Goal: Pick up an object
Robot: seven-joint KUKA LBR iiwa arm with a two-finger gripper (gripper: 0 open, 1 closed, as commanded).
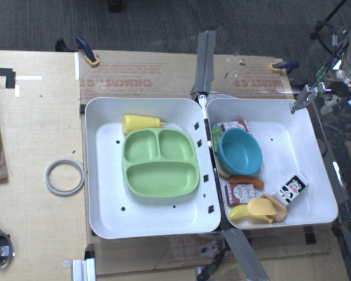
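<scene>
Grey metal two-finger gripper (309,96) at the upper right of the frame, close to the right edge. Its pale end points leftward. Dark cables (333,22) run from behind it towards the upper right corner.

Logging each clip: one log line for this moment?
left bin: green tray, yellow bottle | right bin: blue bowl, banana | nothing lifted

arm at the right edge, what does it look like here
The arm reads as dark blocky parts with a silvery metal bracket, thin black cables running up to the corner and small green touches. Finer markings are too blurred.
</scene>
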